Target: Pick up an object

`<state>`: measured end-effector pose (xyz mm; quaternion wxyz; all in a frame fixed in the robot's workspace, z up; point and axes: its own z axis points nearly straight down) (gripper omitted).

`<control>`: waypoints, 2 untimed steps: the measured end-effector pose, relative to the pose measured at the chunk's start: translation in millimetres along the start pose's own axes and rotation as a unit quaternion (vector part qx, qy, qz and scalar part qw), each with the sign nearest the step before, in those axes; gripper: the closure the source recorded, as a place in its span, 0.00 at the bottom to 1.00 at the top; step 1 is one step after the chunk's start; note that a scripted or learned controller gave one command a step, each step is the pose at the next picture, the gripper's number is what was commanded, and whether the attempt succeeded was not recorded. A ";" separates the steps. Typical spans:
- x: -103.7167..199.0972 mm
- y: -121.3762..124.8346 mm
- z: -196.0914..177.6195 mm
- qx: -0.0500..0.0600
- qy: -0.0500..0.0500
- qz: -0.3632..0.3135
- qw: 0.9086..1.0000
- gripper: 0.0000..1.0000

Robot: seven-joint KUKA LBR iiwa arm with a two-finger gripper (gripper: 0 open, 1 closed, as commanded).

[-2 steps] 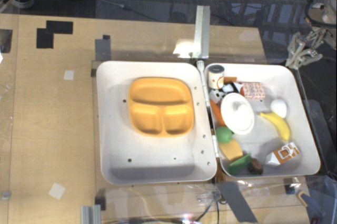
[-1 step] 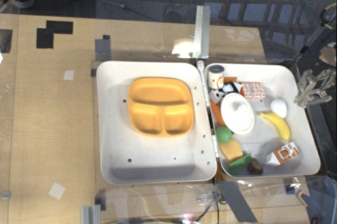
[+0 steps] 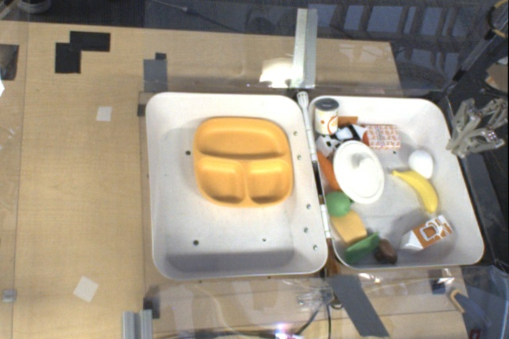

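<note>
The right bin holds several small items. Among them are a white round bowl, a yellow banana, a white egg and a small orange-and-white carton. There is also a green ball, a yellow block, a small can and a red-patterned box. My gripper hangs just outside the right bin's right rim, level with the egg. It is open with nothing between its fingers.
In the left bin lies an orange divided tray. A metal upright stands behind the seam between the bins. A dark green piece and a brown piece lie at the right bin's front.
</note>
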<state>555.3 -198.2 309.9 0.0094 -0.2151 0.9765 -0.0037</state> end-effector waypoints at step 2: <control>-96.5 -49.6 24.5 -0.006 0.005 -0.055 0.998 1.00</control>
